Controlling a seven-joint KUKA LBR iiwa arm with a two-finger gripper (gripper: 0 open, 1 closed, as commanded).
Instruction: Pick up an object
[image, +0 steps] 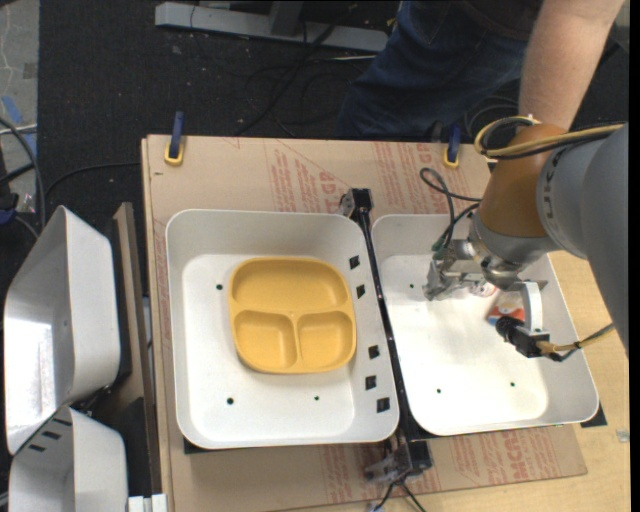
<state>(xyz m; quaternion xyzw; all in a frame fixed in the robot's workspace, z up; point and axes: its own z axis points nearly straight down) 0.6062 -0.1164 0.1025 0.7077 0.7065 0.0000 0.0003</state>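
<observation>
Two-finger gripper (445, 283) low near the right white bin's (470, 400) back edge, grip state indiscernible; yellow divided plastic plate (293, 313) untouched mid-left bin (200, 400); nothing lifted yet.

The single camera is mounted above the bench (300, 165) and looks down at a slant, framing both white bins: the left bin (200, 330) and the right bin (470, 385). The arm (560, 190) enters from the frame's right. The stand-off is moderate, taking in the floor beyond the bench.
</observation>
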